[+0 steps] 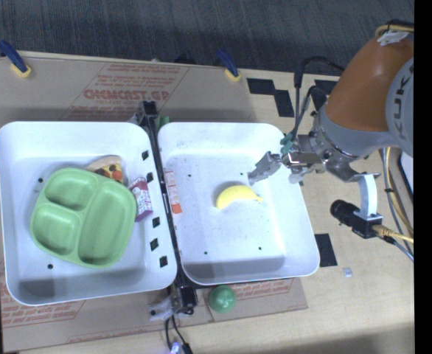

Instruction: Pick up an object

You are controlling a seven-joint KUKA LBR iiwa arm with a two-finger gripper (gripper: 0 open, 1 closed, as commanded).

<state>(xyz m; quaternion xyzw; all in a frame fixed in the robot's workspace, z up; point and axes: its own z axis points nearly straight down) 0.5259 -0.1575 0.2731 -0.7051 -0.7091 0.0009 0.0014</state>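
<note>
We see one yellow banana (pixel 236 196) lying near the middle of the right bin (pixel 201 265), curved, with nothing else on that bin's floor around it. Just up and to the right of the banana hangs the claw (pixel 263 168), its grey tip pointing down toward the fruit but apart from it; we cannot tell how far it is parted, and nothing shows in its grip. Behind the claw, further right of the banana, the grey arm with its orange band (pixel 367 87) reaches in over the bin's rim. Left of the banana, across the black divider, the left bin (pixel 17 271) holds one green sectioned plate (pixel 83 216), one small packet (pixel 141 198) by the plate's right edge, and one flat item with red spots (pixel 109 168) tucked behind the plate. Below the banana, outside the bins on the worktop (pixel 363 301), sits one green ball (pixel 221 298).
</note>
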